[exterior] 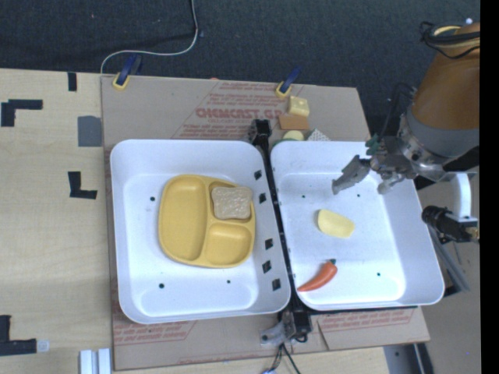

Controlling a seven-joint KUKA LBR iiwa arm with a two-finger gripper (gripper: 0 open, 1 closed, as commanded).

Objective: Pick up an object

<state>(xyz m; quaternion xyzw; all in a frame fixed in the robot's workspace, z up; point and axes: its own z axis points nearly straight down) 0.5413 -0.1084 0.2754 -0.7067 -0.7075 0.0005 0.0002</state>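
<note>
Yellow block [335,224] lies loose in the right bin [405,287]; the claw [365,176] hovers above it, spread and empty, and an off-centre descent could nudge it aside.

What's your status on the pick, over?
Gripper open, above right bin, holding nothing. Yellow piece and orange pepper lie loose below. Nothing blocking.

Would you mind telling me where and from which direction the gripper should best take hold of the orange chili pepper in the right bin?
Probably the chili pepper is best gripped across its thicker middle, from straight above. It lies flat and slanted on the right bin floor, tapering toward its lower-left tip, so fingers should close across its narrow width. The gripper sits above the bin's upper part, and the yellow piece lies apart.
</note>
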